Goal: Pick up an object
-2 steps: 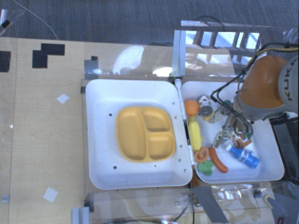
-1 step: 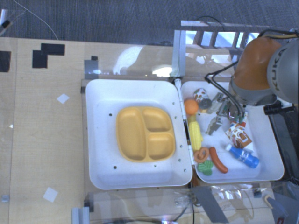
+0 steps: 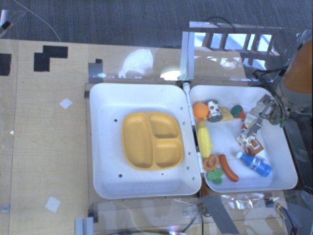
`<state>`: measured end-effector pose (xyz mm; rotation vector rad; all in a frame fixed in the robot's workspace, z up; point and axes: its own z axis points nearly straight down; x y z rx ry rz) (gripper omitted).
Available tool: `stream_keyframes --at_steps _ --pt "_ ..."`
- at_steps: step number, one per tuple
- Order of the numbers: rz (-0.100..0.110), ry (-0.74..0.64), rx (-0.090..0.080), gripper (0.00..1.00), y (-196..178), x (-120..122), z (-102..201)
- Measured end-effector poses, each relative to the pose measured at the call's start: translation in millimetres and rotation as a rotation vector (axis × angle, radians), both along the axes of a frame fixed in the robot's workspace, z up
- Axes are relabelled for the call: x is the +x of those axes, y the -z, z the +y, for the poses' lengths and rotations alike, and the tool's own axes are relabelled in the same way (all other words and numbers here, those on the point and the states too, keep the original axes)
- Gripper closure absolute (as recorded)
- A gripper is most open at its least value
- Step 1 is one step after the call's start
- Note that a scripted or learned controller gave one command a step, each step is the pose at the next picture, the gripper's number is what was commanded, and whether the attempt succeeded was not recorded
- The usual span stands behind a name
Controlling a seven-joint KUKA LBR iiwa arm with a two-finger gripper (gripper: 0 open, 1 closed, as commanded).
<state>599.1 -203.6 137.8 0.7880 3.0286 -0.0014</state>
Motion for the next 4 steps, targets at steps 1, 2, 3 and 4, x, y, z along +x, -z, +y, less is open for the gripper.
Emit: stream_keyframes --at_steps 1,2,3,4 --pt "-0.001 -0.022 0.002 0.0 -28 0 23" --pt "-0.009 -0.028 -0.001 1.0 -40 3 24" --pt "-0.009 -0.029 -0.001 0.0 -40 3 24" --pt "0.004 0.783 0.009 0.0 3 9 26"
